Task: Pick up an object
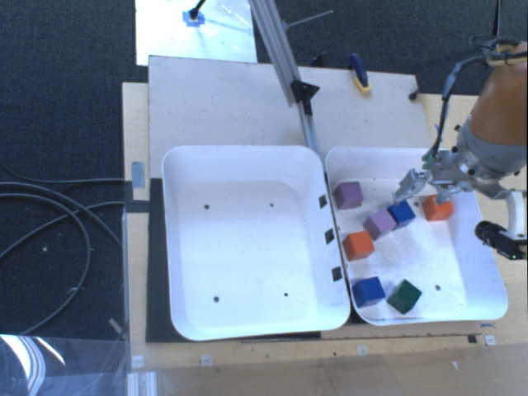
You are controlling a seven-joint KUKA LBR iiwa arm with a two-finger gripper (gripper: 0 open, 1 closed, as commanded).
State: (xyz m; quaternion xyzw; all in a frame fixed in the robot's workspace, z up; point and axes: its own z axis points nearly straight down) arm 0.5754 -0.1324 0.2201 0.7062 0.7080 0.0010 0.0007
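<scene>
Several small blocks lie in the right bin (474, 299): a purple one (347, 195), a lilac one (380, 223) touching a blue one (402, 213), an orange one (438, 209), another orange one (358, 244), a second blue one (368, 290) and a dark green one (404, 295). My gripper (426, 190) hangs over the far right part of this bin, just above and between the blue block and the orange block. It is open, and nothing sits between its fingers.
The left bin (177, 246) sits beside the right one, their rims meeting near the middle. A slanted metal pole (280, 48) rises behind the bins. A black fitting (499, 239) sticks out at the right bin's right rim. Cables lie on the floor at left.
</scene>
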